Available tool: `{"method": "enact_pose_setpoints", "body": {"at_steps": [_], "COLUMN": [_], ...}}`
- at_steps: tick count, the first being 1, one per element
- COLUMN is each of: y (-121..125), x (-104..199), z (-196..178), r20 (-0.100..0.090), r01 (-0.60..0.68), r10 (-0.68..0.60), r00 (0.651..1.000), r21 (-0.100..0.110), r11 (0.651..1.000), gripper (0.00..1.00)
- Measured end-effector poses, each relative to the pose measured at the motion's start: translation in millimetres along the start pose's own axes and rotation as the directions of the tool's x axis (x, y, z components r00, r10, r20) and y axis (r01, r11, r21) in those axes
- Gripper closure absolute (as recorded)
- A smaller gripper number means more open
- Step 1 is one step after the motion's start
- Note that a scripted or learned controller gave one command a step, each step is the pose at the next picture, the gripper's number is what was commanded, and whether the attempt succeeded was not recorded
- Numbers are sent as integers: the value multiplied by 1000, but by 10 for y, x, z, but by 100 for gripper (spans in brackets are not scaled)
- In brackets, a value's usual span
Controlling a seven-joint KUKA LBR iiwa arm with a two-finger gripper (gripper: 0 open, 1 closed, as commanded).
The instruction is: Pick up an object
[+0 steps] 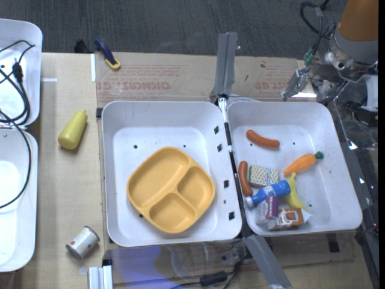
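I had the arm parked high at the back right, its hand hovering over the worktop just behind the rear rim of the right-hand shallow white bin. I couldn't tell whether the hand was spread or pressed together; too small and cluttered with cabling from this angle. Nothing visibly pinched.

Risks as I judged them:
- Front pile was tight. The blue and white plastic bottle lay across the yellow banana-shaped toy, with the crumpled orange and white snack packet touching both and the checkered green and white block just behind. A descent there could wedge on two things at once or slip off the round bottle.
- The red-brown sausage toy sat right against the bin's left wall; one finger would likely hit the wall.
- The packet looked soft and could crumple out of a pinch.

Best target I saw: the orange sausage-shaped toy, lying alone on bare bin floor near the back, well apart from the rest. Smooth, rounded, could roll if approached along its length. The orange toy carrot with green top was second choice, near the banana's tip.

The left-hand white bin held just the yellow three-compartment plastic tray; flat, poor pinch target.
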State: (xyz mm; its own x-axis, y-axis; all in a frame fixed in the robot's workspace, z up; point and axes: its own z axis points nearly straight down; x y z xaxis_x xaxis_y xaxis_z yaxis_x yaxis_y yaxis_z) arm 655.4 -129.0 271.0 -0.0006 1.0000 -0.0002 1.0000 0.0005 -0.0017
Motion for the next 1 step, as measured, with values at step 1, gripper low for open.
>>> {"method": "enact_pose_setpoints", "body": {"at_steps": [1], "y": [42], "x": [208], "z": [1784], "r20": [1], "r01": [49], "r10": [-49], "r00": [999], "r21": [-3], "r11": [999], "gripper": [0]}}
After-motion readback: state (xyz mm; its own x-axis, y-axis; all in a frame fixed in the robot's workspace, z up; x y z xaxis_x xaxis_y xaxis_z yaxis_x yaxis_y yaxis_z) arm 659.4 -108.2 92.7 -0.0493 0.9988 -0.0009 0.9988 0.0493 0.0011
